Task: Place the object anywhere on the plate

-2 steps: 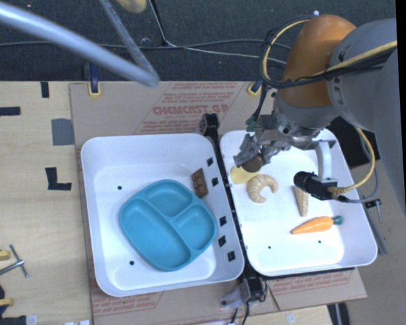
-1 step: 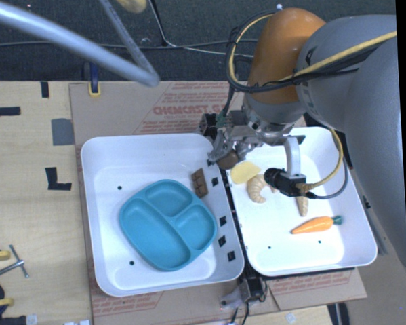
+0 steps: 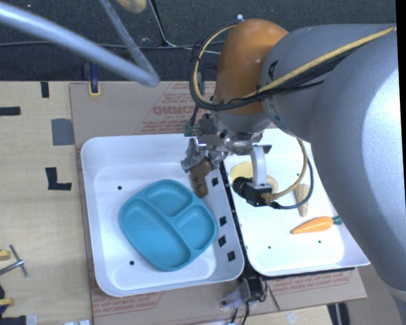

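From the overhead camera we look down on 2 shallow white bins side by side on a cardboard-covered bench. The left bin [image 3: 100,198] holds a blue plate [image 3: 167,223] with 3 compartments, lying flat and turned at an angle, its upper right corner near the wall shared with the right bin [image 3: 296,255]. The grey arm [image 3: 336,110] with its orange band [image 3: 246,61] reaches in from the right and fills much of the upper right, its wrist hanging over the divide between the bins. The gripper [image 3: 202,171] sits just above the plate's upper right corner, over the left bin's right edge, and a small brown object [image 3: 202,180] shows at its tip; we cannot tell whether the pincer is clenched on it or merely above it. In the right bin we see an orange carrot [image 3: 313,224] lying near the middle, a pale slender piece [image 3: 302,195] just above it, and a yellowish item [image 3: 246,174] partly hidden under the wrist and its black cable.
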Tool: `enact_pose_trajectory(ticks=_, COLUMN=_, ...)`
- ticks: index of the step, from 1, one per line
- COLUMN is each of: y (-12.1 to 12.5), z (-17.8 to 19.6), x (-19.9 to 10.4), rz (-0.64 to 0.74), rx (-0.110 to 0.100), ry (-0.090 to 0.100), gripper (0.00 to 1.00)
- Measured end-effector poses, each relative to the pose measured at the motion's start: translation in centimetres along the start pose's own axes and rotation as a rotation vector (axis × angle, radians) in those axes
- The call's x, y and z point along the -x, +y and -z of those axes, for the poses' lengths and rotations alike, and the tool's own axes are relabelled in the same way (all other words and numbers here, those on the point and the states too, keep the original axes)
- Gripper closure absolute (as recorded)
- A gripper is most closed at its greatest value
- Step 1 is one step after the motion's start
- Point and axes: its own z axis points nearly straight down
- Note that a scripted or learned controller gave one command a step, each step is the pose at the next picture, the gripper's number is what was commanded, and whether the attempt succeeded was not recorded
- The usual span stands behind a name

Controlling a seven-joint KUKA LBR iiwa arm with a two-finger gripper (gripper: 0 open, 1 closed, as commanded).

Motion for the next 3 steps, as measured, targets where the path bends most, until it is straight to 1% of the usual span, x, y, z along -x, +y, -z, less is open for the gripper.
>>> enact_pose_trajectory(ticks=1, y=0.9, z=-0.8, x=-5.7, rz=0.001, rx=0.002, ry=0.0, gripper=1.0)
enact_pose_trajectory(ticks=2, y=0.5, z=0.9, x=-6.5, rz=-0.003, rx=0.004, ry=0.0, gripper=1.0)
enact_pose_trajectory(ticks=3, y=0.5, z=0.8, x=-6.4, rz=-0.004, rx=0.002, ry=-0.002, gripper=0.0)
